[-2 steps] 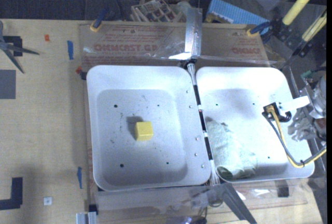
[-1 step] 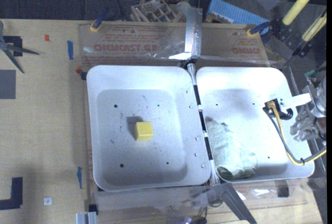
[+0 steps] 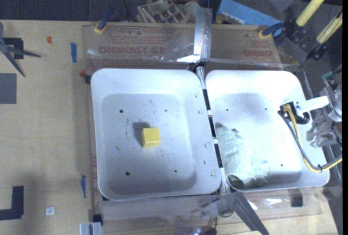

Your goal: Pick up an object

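I judged the pick not yet begun: the yellow block (image 3: 150,137) lay near the left bin's (image 3: 103,87) middle, a rolled cloth (image 3: 239,159) by the right bin's (image 3: 291,82) left wall, both untouched.

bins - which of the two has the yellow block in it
The left bin. The yellow block sits near its middle, while the right bin holds a rolled pale cloth along its left side.
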